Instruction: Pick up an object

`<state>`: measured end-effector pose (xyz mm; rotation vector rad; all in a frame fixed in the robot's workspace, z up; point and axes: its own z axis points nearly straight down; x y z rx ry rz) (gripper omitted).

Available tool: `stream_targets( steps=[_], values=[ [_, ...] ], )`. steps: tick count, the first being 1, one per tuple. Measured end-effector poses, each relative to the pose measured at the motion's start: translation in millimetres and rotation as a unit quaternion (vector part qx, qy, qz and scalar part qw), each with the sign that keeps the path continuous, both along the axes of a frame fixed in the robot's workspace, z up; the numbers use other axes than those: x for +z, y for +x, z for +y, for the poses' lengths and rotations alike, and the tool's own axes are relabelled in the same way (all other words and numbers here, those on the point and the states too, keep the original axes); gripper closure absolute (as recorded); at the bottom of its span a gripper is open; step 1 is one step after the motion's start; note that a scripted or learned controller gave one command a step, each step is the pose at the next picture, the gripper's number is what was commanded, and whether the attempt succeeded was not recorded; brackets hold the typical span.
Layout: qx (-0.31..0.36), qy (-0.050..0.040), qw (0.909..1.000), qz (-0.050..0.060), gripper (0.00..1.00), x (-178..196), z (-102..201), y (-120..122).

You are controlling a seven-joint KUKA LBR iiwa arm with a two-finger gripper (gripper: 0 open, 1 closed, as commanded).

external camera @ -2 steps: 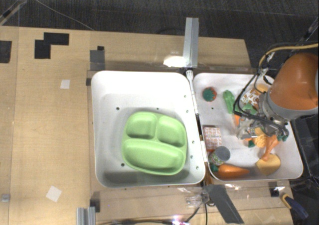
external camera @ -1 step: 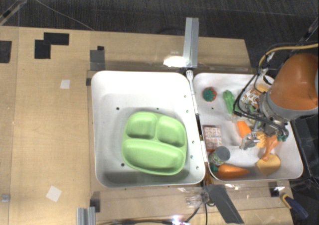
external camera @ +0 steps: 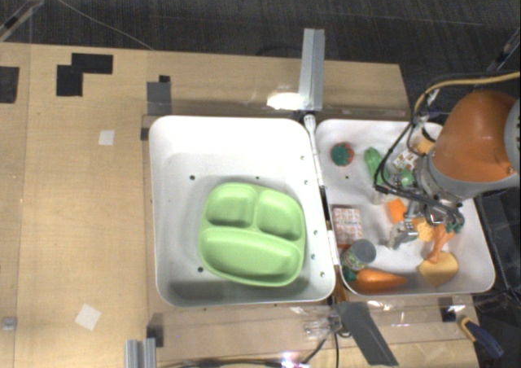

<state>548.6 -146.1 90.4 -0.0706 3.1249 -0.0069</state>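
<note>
**Down among the clutter, nothing held yet that I can vouch for**

Right now my gripper (external camera: 409, 230) is low in the right bin (external camera: 485, 277), near the middle of its floor, with my grey wrist and the orange band (external camera: 476, 140) hanging over it. From above, the wrist and its cables cover most of the fingers, so I cannot tell how far apart they stand, and I see nothing clearly caught between them.

Nearest the front wall of this bin lies an orange carrot-shaped toy (external camera: 379, 280), flat on its side, with a small round grey-and-green object (external camera: 358, 254) just behind it, touching or nearly so. To their right sits a yellow lump (external camera: 438, 269) with an orange stalk-like piece rising from it, just beside my fingers. Any of these would do as the thing to lift; they crowd the front, probably because loose things settle there.

A little further back, against the dividing wall, is a small patterned box (external camera: 347, 221). An orange piece (external camera: 396, 210) lies just beside my gripper on its left. Further still are a green object (external camera: 374, 160) and a small dark red-and-green ball (external camera: 342, 154), well apart from my fingers.

Across the divider, the left bin (external camera: 175, 195) holds a green compartment tray (external camera: 253, 233), lying flat and upright, well clear of me.

I judge I am at the reach-and-close step, with the pick still to be proven.
</note>
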Motion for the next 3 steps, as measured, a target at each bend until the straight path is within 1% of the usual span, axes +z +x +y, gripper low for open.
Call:
stream_targets(
  steps=[1,2,3],
  values=[
    [0.003,-0.0017,1.0,-0.009,1.0,15,1,5],
    [0.004,-0.0014,1.0,-0.008,0.0,14,1,5],
    [-0.01,0.0013,0.9999,0.0,0.0,0,-3,1]
  ],
)
